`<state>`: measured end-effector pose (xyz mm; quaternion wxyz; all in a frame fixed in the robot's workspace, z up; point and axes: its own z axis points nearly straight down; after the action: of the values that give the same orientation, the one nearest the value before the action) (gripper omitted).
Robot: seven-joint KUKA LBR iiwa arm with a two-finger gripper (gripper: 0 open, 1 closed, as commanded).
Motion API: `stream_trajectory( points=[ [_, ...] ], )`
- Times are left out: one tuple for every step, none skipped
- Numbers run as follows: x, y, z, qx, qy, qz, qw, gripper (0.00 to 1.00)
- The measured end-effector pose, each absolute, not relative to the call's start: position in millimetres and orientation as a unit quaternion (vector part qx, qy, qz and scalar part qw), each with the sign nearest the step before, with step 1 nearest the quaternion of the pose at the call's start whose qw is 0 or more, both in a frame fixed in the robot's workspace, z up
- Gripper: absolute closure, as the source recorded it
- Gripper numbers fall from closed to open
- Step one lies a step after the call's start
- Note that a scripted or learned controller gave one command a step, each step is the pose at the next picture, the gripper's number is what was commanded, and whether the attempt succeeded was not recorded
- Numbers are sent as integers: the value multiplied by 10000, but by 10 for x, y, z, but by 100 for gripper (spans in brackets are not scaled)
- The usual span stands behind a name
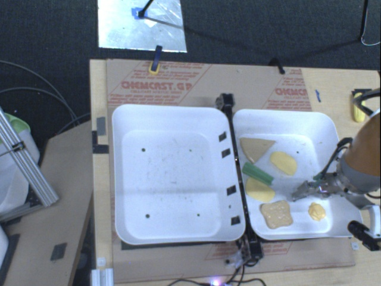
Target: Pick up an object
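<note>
From the fixed camera above the bench I see the two shallow white plastic bins side by side: the left bin [172, 118] and the right bin [309, 124], where all the objects lie. The grey arm with the orange band [364, 159] reaches in from the right and sits low over the right bin. Its two-finger gripper [305, 189] points to the left, and the fingers look spread apart with nothing between them, so I judge that nothing is grasped yet.

The gripper tip is between the yellow oval piece [284, 163], the flat tan toast-like square [276, 214] and the small yellow lump [317, 211], near all three but touching none, as far as I can tell. Further left lie the tan wedge slice [256, 147], the green stick [257, 173] and another yellow flat piece [260, 190]. I think the low position is to prepare a grasp of one near object.
</note>
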<state>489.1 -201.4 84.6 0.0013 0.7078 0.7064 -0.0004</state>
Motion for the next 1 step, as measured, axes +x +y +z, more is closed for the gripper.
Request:
stream_trajectory(
  points=[
    [5330, -2064, 855, 7052, 7090, 13, 29, 0]
  ],
)
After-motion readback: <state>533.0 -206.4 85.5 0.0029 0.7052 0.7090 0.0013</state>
